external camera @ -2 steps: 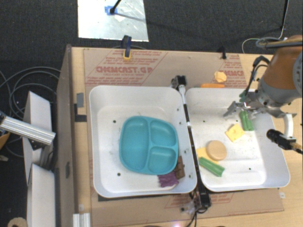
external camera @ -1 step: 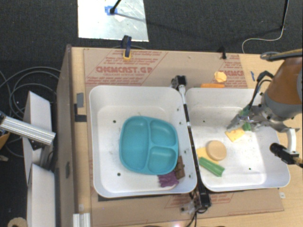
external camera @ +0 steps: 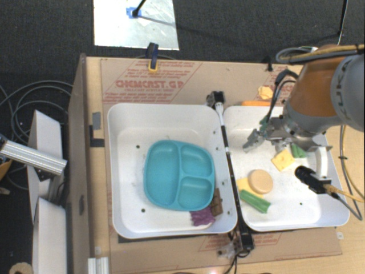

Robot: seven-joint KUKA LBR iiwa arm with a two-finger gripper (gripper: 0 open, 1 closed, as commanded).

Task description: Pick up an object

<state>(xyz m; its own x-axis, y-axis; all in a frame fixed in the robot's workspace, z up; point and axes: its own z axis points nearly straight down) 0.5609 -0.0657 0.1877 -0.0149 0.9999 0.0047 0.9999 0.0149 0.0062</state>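
Teal divided plate [external camera: 178,176], smooth plastic, in left bin [external camera: 126,153] beside purple scrap [external camera: 201,217]. Right bin [external camera: 325,210]: round tan disc [external camera: 260,181], green stick [external camera: 254,201], yellow wedge [external camera: 282,161]. Claw [external camera: 255,140] above, grip unreadable.

Grey arm [external camera: 348,90], orange band [external camera: 311,87] above wrist, dark cables, grey metal end effector [external camera: 256,137].

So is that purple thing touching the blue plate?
Touching. The camera view shows the purple thing lying right against the blue plate's lower edge, with no white bin floor visible between them.
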